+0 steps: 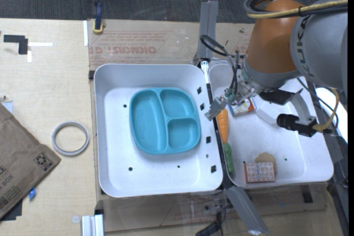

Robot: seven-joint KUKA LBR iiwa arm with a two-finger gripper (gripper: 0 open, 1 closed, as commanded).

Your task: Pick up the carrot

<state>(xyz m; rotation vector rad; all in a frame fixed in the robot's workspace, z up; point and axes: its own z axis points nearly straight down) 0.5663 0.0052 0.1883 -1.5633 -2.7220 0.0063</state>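
An orange carrot lies lengthwise against the left wall of the right bin, its top end pointing away from me. My gripper hangs directly over that top end, very close to it or touching it. The wrist and its fittings hide the tips, so I cannot make out any grasp on the carrot.
A green vegetable lies just below the carrot along the same wall. A small red and white packet and a brown round item sit near the front. Another red and white item lies beside the gripper. A teal divided plate rests in the left bin.
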